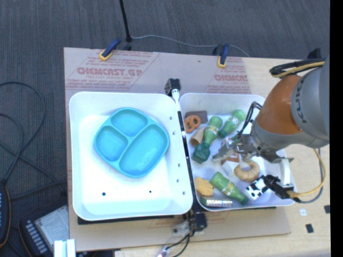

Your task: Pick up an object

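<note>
Right bin [188, 159] crowded with toys, claw [231, 150] above them, finger state unclear.

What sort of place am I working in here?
Likely a robot lab test bench: two white bins on a clamped cardboard sheet, toy food in one, a blue divided plate in the other.

Two white bins [80, 143]; one blue plate [132, 142]; three green bottles [228, 185].
</note>
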`<state>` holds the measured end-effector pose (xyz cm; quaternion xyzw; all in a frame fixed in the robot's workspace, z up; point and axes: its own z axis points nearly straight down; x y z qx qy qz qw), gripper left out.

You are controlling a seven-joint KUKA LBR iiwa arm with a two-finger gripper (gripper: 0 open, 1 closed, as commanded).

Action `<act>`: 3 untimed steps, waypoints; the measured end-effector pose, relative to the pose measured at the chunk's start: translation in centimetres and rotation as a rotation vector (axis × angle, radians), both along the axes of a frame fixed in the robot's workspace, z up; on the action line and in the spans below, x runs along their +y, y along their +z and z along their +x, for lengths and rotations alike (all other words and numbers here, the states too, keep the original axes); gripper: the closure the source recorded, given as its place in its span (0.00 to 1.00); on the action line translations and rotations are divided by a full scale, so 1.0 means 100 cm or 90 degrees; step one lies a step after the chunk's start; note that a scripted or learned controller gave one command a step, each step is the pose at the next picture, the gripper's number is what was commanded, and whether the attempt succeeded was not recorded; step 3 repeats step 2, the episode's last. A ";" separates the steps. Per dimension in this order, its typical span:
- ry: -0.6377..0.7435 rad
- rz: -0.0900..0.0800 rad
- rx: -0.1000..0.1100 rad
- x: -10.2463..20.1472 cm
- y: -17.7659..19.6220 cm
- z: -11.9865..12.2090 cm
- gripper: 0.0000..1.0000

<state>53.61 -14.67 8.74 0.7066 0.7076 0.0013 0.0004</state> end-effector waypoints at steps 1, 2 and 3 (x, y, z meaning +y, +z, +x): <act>-0.001 -0.001 -0.002 -0.001 0.011 0.001 1.00; 0.001 -0.002 -0.001 0.055 0.152 0.128 1.00; 0.001 -0.002 -0.001 0.055 0.152 0.128 1.00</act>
